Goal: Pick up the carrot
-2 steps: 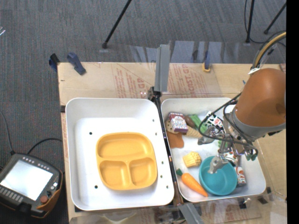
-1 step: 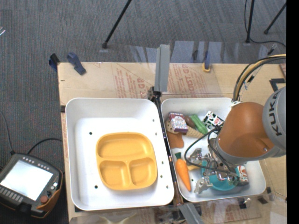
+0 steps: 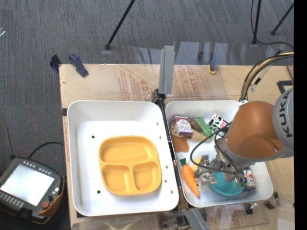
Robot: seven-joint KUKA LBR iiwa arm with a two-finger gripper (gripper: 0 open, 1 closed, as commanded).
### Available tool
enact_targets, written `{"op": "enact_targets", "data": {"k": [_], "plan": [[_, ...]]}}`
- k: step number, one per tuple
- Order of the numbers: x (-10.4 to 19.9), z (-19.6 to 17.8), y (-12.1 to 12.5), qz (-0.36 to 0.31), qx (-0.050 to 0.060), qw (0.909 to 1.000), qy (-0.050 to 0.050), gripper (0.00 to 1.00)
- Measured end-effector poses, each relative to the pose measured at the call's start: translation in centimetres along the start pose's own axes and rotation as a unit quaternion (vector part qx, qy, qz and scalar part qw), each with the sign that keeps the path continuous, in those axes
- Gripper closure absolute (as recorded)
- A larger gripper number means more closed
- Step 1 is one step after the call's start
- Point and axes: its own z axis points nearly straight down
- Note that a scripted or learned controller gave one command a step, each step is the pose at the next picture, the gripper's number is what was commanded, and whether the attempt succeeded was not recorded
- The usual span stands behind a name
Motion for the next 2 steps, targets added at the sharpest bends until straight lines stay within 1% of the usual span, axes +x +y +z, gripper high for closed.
{"op": "enact_targets", "data": {"k": [1, 2], "plan": [[0.23, -12.98, -8.55, 0.031, 0.002, 0.9995, 0.0, 1.0], [0.44, -12.33, -8.21, 0.029, -0.001, 0.9996, 0.007, 0.0]]}}
